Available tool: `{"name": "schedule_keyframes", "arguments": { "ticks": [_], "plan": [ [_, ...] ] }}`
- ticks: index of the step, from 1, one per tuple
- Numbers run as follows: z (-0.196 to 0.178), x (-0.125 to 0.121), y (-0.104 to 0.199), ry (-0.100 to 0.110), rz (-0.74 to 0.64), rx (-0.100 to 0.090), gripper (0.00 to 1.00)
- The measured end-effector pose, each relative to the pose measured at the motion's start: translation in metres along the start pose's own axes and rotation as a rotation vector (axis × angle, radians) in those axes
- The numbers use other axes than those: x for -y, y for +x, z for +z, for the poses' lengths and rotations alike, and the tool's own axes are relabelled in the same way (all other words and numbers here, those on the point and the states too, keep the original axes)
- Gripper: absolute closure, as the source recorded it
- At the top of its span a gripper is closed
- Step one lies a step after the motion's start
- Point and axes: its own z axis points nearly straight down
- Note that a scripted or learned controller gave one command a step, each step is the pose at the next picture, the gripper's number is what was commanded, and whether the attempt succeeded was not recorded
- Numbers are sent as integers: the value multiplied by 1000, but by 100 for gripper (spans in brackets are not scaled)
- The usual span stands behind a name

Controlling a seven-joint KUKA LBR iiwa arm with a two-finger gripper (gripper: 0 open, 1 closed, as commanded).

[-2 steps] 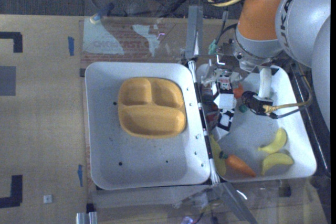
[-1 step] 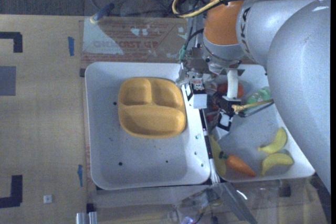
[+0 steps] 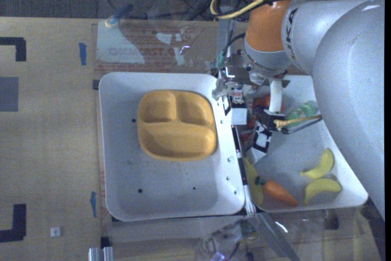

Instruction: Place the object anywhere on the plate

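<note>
Gripper [image 3: 256, 125] sat low in the right bin [image 3: 287, 159], jaw state unreadable. Carrot [image 3: 279, 192] lay lower right of it, long axis slanted; plate [image 3: 177, 125] was left, in the other bin.

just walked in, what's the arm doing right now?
The KUKA arm reaches in over the right bin, its gripper down near that bin's left edge. A carrot and two banana pieces lie loose in that bin. The yellow divided plate sits in the left bin with nothing on it, so nothing has been placed yet. Whether the gripper holds anything is unclear.
</note>
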Motion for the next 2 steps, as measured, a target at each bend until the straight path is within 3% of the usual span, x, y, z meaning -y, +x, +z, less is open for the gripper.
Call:
{"name": "schedule_keyframes", "arguments": {
  "ticks": [1, 2],
  "plan": [
    [-1, 0, 1, -1, -1, -1, 0],
    [-23, 21, 37, -1, -288, -1, 0]
  ]
}}
